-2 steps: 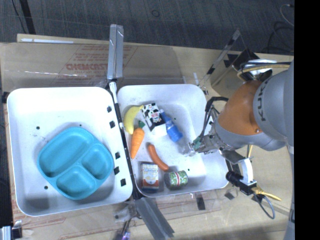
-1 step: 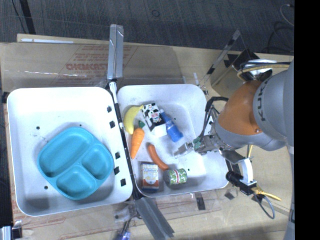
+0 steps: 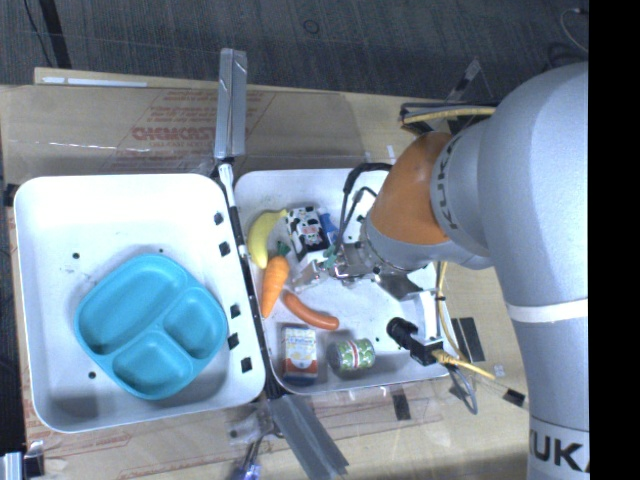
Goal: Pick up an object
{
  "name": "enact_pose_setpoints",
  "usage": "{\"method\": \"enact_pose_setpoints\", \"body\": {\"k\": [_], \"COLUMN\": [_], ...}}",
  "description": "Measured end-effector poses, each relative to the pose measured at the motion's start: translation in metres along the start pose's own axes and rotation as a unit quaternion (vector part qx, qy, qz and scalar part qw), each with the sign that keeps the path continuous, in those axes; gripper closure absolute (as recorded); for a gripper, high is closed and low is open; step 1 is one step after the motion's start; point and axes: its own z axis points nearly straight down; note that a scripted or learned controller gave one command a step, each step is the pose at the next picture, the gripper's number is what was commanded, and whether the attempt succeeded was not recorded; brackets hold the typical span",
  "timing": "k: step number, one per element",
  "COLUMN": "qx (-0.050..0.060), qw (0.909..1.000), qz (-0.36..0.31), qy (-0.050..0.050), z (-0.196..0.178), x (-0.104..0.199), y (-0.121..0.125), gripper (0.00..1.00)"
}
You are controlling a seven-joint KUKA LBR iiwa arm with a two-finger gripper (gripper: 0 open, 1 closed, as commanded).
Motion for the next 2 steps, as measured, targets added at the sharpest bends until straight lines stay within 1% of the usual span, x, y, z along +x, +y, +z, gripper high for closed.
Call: {"method": "enact_pose_setpoints", "body": {"k": [1,2], "qx": [-0.002,-0.001], "qw": [0.9872,0.9868], "qz": [-0.159,-0.162], "qy": [-0.001,0.0], "z": [-0.001,-0.012], "x": [0.0,0.001], "y": [0.069,0.07], "gripper": [0.0,1.0]}}
